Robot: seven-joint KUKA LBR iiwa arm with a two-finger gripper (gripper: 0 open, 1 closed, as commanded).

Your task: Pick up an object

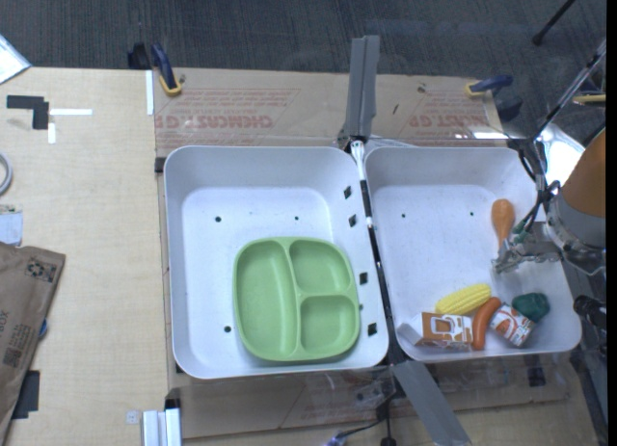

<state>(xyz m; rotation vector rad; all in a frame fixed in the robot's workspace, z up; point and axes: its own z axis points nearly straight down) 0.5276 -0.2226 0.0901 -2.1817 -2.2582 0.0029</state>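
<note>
Camera view: fixed overhead, slanted, covering both bins on the light wooden worktop (87,242).
Arm: grey arm with orange band (588,184) enters from the right edge and reaches down over the right side of the right bin.
Tool: small metal two-finger tool (511,259) sits low inside the shallow white right-hand bin (424,194), near its right wall.
Tool state: cannot tell how far the fingers are apart at this size; nothing is visibly between them.
Nearest item: orange carrot-shaped toy (502,218) lies just above the tool, lengthwise up the bin, close to it; contact cannot be confirmed.
Item two: yellow toy corn cob (464,298) lies below and left of the tool, apart from it.
Item three: dark green rounded toy (531,305) lies below and right of the tool, near the bin's right wall.
Item four: orange-red sausage-shaped toy (485,320) lies tilted between the corn cob and a small red and white can (513,327).
Item five: orange and white printed carton (446,330) lies flat at the bin's front edge, touching the sausage-shaped toy.
Left bin: shallow white left-hand bin (193,242) holds a light green plastic plate with three compartments (297,298), set toward its front right.
Surround: brown cardboard sheet (251,112) lies under the bins' rear edge, with blue clamps (166,73) at its corners.
</note>
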